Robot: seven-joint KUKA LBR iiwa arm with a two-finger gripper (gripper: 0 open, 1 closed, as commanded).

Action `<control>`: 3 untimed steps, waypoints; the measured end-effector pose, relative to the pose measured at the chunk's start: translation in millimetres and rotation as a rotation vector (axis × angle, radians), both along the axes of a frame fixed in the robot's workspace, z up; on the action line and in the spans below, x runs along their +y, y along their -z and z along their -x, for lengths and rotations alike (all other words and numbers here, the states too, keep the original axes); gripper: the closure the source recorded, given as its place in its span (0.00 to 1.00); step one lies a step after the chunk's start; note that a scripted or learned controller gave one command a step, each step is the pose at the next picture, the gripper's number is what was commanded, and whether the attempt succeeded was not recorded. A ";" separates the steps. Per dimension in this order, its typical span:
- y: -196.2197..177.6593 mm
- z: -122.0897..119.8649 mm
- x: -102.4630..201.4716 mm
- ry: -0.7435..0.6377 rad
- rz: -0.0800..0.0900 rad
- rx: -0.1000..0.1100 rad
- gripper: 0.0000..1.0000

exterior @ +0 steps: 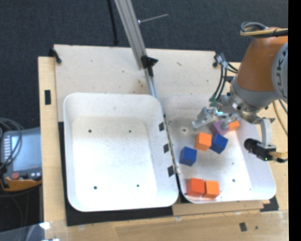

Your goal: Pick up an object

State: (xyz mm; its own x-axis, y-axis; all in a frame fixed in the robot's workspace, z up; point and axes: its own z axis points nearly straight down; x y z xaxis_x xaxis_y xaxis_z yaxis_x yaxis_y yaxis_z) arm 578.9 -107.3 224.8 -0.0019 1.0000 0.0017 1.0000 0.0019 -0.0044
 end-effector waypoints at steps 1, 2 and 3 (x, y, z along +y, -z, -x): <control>-2.6 -0.9 -0.1 0.001 0.001 -0.005 0.00; 59.8 -0.6 -5.7 0.004 0.003 0.002 0.00; 98.5 -3.2 -10.0 -0.001 0.005 -0.022 0.00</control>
